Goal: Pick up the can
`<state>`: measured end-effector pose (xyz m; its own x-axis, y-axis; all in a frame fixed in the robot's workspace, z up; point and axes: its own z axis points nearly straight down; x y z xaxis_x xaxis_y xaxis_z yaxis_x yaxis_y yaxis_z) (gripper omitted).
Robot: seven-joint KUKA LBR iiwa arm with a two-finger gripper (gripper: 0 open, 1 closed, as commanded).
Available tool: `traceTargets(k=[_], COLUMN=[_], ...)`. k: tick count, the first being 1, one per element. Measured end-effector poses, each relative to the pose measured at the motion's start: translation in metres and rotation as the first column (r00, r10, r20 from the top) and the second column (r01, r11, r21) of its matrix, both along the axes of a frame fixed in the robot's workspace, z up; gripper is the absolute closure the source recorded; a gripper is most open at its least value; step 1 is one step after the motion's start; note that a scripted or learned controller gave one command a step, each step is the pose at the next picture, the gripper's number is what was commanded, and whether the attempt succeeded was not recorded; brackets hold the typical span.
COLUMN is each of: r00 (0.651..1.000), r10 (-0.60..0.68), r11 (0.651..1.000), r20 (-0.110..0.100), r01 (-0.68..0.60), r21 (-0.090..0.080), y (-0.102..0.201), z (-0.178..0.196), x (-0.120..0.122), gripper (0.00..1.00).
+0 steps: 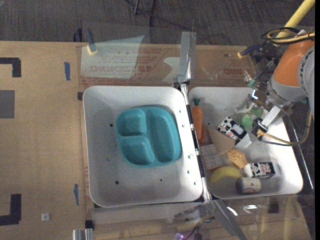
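Note:
The can (pixel 248 185), a small grey cylinder lying on its side, rests near the front edge of the right bin (pixel 292 181), beside a yellow lemon (pixel 225 174). My gripper (pixel 252 109) hovers over the far part of the right bin, well behind the can and apart from it. A small green object (pixel 248 119) lies right under the gripper, next to a cow-patterned carton (pixel 233 129). Whether anything is held cannot be made out.
The right bin also holds a carrot (pixel 198 122) by the left wall, a waffle-like square (pixel 212 155), a golden pastry (pixel 237 157) and a second cow-patterned box (pixel 261 170). A teal divided plate (pixel 148 135) lies in the left bin (pixel 100 184).

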<state>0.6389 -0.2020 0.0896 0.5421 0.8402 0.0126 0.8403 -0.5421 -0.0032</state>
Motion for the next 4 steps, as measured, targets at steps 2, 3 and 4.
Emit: traceTargets(k=[2, 3, 4], r00=[0.998, 0.98, 0.994], r10=[-0.069, -0.197, -0.108], r11=[0.998, 0.98, 0.994], r20=[-0.006, -0.006, -0.001], r01=[0.069, 0.197, 0.108], r21=[-0.009, -0.01, -0.013], y=[-0.004, -0.006, -0.007], z=[0.01, -0.002, -0.001], x=[0.031, 0.029, 0.018], gripper=[1.0, 1.0, 1.0])
